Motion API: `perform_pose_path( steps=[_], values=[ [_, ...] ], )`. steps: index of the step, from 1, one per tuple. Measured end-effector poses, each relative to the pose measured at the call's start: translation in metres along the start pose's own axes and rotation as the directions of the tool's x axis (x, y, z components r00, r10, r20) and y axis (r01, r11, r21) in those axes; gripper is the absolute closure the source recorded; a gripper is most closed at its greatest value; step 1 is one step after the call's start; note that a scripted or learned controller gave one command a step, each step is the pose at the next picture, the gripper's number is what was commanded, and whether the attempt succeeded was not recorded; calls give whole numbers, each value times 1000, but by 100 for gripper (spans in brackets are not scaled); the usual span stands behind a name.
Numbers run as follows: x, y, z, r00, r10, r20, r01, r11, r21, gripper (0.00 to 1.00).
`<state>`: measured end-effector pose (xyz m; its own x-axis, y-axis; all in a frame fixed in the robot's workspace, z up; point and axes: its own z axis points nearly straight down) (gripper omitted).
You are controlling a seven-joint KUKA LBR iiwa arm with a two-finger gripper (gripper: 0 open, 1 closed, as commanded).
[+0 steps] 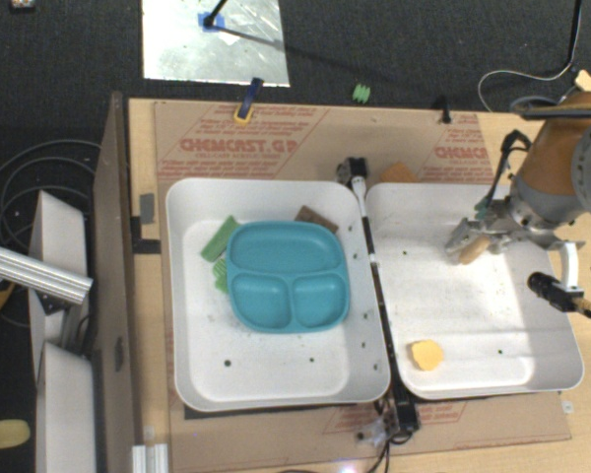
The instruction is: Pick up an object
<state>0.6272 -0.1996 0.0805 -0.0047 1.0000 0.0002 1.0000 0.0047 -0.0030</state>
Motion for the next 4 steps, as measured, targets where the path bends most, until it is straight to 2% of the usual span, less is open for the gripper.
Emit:
perform_pose_path(
  steps=[1,2,3,4],
  values=[
    [-1,2,-16,1000,-1,1,1,1000,-8,100],
    [-1,2,-16,1000,-2,1,2,1000,-8,0],
    [27,-44,-52,1000,4,0,-4,1000,-3,0],
    [31,-47,-15,1000,4,1,-4,1000,-4,0]
  ],
)
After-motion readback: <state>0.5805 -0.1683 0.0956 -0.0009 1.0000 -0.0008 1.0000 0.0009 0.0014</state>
